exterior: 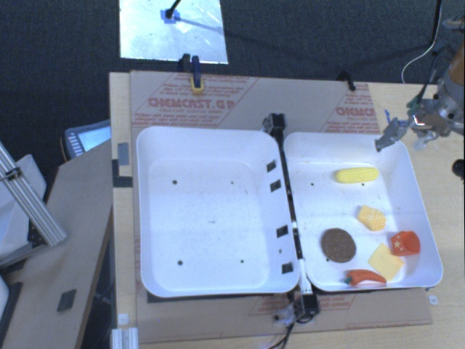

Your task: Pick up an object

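Gripper (404, 131): hangs at the far right of the bench, over the back right corner of the right bin; two fingers spread apart, one dark tip (383, 142) reaching over the bin rim, nothing between them.
Arm (454, 86): grey, enters from the right edge, with cables trailing above the wrist.
Corn cob (356, 174): yellow, lying crosswise just below and left of the gripper, the nearest object to it, not touching.
Waffle-like yellow block (371, 217): further toward the front, below the corn cob.
Brown round disc (338, 245): front left of the block, well apart from the gripper.
Yellow cheese wedge (386, 261): near the front wall, touching a carrot-like orange piece (365, 277).
Red pepper-like piece (405, 243): directly in front of the gripper, near the right wall.
Right bin (312, 151): white, shallow, holding all six food items.
Left bin (211, 217): white, far left of the gripper, joined to the right bin along a black clipped seam.
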Controlling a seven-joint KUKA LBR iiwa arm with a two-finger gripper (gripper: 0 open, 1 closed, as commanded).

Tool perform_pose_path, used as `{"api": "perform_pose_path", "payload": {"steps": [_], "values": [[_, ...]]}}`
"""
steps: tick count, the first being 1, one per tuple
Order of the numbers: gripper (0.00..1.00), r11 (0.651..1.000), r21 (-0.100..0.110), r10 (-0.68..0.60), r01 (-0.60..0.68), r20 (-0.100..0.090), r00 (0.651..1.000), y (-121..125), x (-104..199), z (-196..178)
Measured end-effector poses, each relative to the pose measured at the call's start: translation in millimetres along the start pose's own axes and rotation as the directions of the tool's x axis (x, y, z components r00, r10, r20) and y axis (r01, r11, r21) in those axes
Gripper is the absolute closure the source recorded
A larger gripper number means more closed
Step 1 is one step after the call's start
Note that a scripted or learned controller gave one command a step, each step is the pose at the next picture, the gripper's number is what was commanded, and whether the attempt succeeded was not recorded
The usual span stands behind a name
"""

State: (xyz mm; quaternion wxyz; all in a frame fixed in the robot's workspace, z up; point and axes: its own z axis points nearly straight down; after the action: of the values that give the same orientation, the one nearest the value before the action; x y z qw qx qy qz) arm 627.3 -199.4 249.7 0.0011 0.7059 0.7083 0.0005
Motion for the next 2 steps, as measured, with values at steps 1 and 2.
{"api": "perform_pose_path", "payload": {"steps": [1,2], "values": [[0.00,1.000,0.006,-0.003,0.003,-0.003,1.000,-13.2,23.5,70.7],[0.00,1.000,-0.002,-0.003,0.003,0.002,1.000,38.1,-8.2,141.4]]}}
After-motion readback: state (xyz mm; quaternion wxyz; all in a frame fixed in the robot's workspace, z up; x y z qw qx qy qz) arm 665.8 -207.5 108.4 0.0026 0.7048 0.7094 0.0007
